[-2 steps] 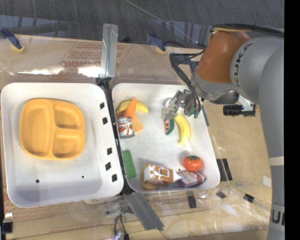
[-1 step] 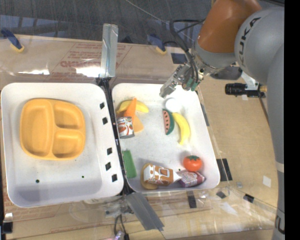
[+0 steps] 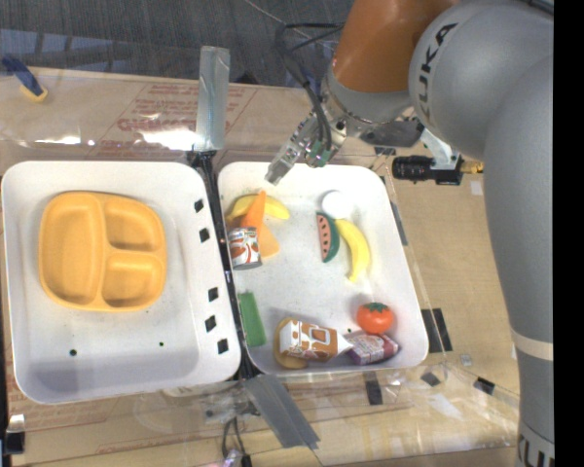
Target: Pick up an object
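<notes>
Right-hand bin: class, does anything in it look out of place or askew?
Yes. A green block sits wedged up on the right bin's left wall rather than on its floor. The can also lies tipped against that wall.

Left bin holds a divided tray. Right bin holds a can at left, a banana at right beside a watermelon slice, and a tomato and carton at front.
</notes>
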`<state>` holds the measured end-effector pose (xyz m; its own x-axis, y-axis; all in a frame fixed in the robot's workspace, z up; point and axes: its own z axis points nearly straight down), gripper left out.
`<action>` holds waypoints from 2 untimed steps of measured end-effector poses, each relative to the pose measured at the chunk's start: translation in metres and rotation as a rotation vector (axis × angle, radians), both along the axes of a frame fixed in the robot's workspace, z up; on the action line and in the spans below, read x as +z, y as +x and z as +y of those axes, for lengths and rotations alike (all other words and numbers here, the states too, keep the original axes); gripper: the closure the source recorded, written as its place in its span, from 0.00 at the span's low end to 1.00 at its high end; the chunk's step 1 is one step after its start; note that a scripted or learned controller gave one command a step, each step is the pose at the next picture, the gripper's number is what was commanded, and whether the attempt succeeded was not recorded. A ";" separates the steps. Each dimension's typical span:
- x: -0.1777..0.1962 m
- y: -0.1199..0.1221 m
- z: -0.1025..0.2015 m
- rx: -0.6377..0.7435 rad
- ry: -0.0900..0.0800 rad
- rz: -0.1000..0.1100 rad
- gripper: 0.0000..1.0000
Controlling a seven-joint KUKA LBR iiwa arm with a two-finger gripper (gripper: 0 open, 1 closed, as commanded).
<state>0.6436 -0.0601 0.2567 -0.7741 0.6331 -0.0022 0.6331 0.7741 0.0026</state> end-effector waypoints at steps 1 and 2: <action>0.020 -0.018 -0.079 0.502 -0.005 -0.001 1.00; -0.078 -0.012 -0.151 0.732 0.000 0.007 1.00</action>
<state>0.6314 -0.2110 0.1790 -0.9989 -0.0460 0.0042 -0.0460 0.9989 0.0007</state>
